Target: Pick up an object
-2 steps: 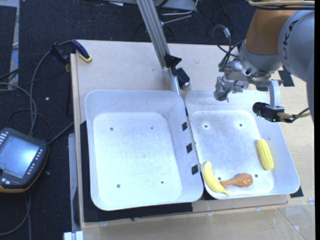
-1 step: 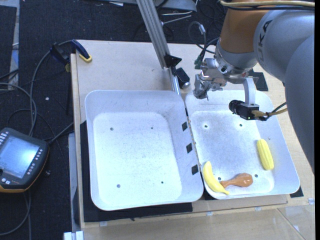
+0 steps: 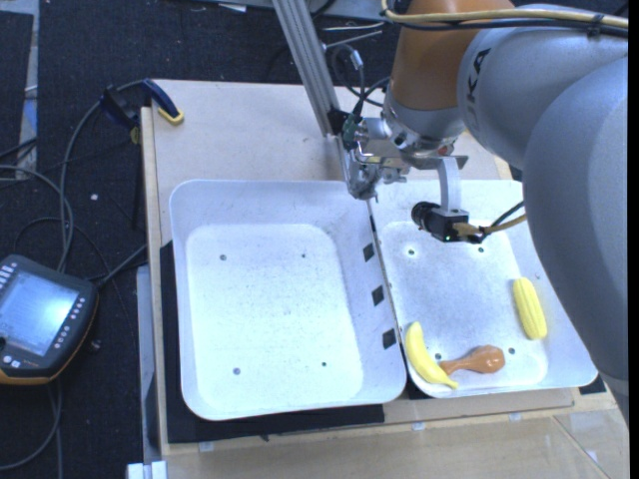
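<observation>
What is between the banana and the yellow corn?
In the camera view, a brown drumstick toy lies between the banana and the corn, its thin end touching or nearly touching the banana. The rest is white bin floor.

Below the metallic silver gripper (image 3: 365,180) and towards the near rim of the white, finely speckled right bin (image 3: 479,287) lie a plain yellow banana (image 3: 424,357) and a tan-brown drumstick (image 3: 474,361), with a yellow corn cob (image 3: 529,307) further out to the tool's right. To its left, the left bin (image 3: 270,307) is the same speckled white, and black tabs mark the seam between the two. The arm (image 3: 559,98) above the tool is grey with an orange band (image 3: 449,8), and the bench (image 3: 250,128) is pale beige wood.
</observation>
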`<move>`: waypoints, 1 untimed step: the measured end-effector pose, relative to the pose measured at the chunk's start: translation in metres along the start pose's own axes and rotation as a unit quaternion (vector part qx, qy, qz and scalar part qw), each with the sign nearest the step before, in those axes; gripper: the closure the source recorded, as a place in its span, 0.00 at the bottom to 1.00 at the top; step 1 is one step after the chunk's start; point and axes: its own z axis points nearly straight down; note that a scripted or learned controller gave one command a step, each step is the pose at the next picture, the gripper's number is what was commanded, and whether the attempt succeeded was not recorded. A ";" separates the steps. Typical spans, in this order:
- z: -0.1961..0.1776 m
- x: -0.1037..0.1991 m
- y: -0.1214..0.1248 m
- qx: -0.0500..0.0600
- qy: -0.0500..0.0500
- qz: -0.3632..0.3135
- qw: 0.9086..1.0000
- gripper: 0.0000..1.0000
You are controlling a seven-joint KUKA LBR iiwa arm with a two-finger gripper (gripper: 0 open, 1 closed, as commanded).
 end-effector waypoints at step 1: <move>-0.013 0.052 0.000 -0.001 0.000 0.000 1.000 1.00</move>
